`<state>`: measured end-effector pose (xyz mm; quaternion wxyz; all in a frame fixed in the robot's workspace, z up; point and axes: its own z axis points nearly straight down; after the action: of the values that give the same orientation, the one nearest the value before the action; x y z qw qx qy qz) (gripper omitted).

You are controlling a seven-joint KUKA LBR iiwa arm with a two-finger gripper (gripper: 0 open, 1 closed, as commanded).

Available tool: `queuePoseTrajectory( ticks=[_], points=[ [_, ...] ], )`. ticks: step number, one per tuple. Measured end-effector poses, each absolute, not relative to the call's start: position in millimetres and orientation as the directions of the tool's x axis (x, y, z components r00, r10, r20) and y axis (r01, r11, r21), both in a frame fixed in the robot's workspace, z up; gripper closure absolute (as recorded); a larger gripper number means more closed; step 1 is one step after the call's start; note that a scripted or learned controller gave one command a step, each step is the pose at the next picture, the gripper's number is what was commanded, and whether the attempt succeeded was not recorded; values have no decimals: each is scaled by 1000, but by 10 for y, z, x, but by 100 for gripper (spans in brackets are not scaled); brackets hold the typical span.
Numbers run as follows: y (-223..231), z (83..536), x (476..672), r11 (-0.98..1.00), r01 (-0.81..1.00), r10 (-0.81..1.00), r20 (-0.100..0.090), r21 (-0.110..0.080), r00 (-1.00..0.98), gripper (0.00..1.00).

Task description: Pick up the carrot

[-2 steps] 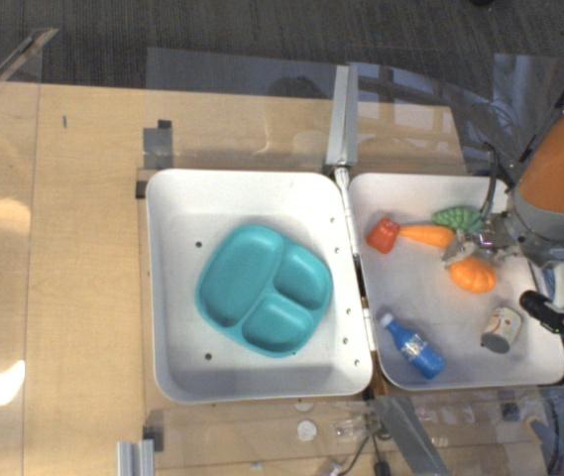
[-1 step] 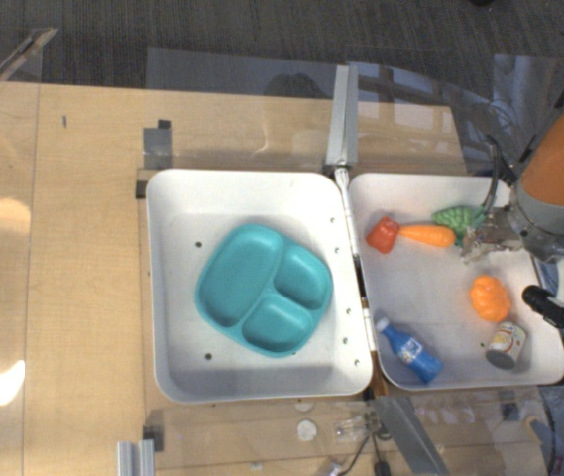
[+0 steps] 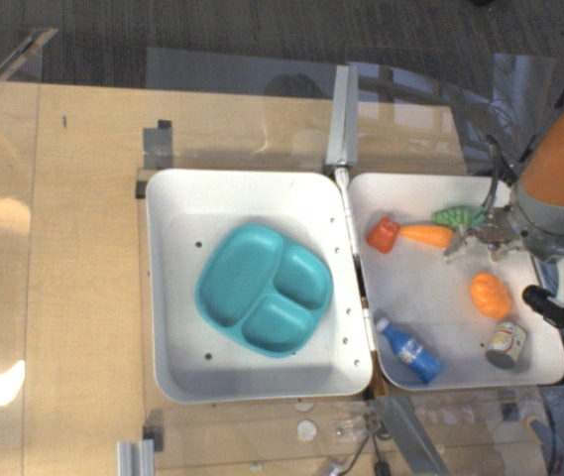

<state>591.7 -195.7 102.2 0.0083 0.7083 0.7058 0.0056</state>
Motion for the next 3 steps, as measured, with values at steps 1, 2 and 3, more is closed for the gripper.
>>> queuePoseTrajectory(
  ticks=[1,2,3],
  points=[
    [-2058,908,5257,115,993,993,-6,15,-115,0],
    [-2050,1033,5298,119,993,993,-9,25,-119,100],
    [-2051,919,5442,834,552,552,-17,7,-834,100]
  ],
)
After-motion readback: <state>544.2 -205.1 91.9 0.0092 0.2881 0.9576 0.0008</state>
